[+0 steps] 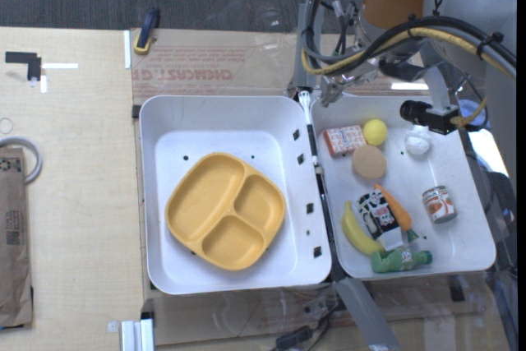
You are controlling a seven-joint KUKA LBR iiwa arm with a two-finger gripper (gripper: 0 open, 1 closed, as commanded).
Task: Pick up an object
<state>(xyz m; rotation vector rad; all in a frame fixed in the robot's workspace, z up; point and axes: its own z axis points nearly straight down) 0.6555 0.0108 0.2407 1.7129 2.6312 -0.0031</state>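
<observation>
The end effector [337,88] sits over the back left corner of the right bin [481,255], largely buried under the grey arm and looped cables, so whether it is released or clenched cannot be told. Nearest it in that bin lies a small red-and-white box [343,140], its print too blurred to read, with a yellow ball [375,131] just beside it and a tan round disc [369,163] in front. Further right are a small white lump [417,145] of unclear shape and a little can [438,204] with a red label. At the bin's front, a banana [357,230], an orange carrot [396,210], a black-and-white packet [378,218] and a green bottle [400,260] crowd together, overlapping. The left bin [152,177] holds a yellow divided plate [226,211]. On the worktop [74,177], a brown paper bag [12,242] is cut off by the left edge.
</observation>
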